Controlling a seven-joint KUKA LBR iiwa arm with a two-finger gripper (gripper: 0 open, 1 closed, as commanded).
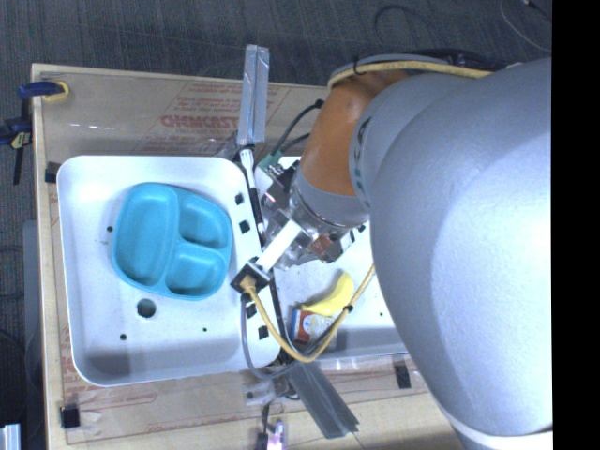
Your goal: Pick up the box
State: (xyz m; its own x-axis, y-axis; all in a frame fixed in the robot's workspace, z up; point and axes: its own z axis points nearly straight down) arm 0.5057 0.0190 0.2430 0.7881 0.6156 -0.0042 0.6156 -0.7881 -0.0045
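Note:
A small box [312, 325] with red, blue and white print lies near the front edge of the right bin [375, 349], partly behind a yellow cable. A yellow banana-shaped item [335, 295] rests just above it. My gripper [314, 247] hangs low over the right bin's left part, a little above and behind the box, under the orange wrist band. The big grey arm hides most of that bin.
The left bin [84, 345] holds a blue divided plate [174, 242] and a small dark round object [145, 308]. A metal divider bar [251, 101] stands between the bins at the back. A blue clamp [37, 90] grips the bench's far left corner.

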